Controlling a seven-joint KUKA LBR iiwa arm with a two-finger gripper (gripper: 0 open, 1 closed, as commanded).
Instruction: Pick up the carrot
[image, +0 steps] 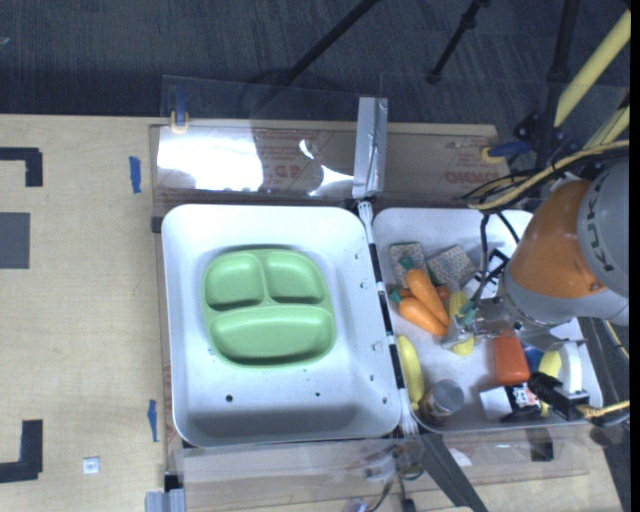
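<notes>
An orange carrot (426, 290) lies slantwise in the right bin (440, 222), near its left wall, with a second orange piece (420, 316) right beside it. The gripper (469, 321) hangs low in the bin just to the right of the carrot's lower end, under the arm's orange band (560, 250). Nothing visibly sits between its tips. A small yellow item (462, 346) lies just beneath the gripper.
The left bin (190, 380) holds a green divided plate (268, 305). In the right bin there are also a banana (408, 365), a metal can (445, 397), a red-orange bottle (510, 360), grey packets (450, 262) and a black-and-white item (520, 400).
</notes>
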